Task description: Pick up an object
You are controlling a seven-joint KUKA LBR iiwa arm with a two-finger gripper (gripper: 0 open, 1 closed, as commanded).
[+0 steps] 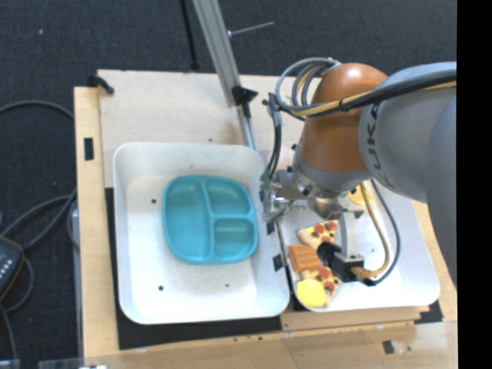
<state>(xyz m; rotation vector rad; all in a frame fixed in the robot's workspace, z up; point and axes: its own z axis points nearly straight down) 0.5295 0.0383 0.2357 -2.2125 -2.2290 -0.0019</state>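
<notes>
gripper (311,204) over right bin (407,275), open or closed impossible to tell, beside toy pizza slice (319,231), orange-brown block (304,258) and yellow round piece (311,291), teal divided plate (209,220) in left bin (142,283).

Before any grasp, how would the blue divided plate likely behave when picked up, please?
The blue divided plate looks like rigid moulded plastic, so it is probably stiff and light. Lying flat in the left bin, its low, smooth rim may prove slippery to pinch.

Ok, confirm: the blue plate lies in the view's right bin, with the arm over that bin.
Wrong: the camera view shows the blue plate in the view's left bin. The arm is over the right bin.
</notes>
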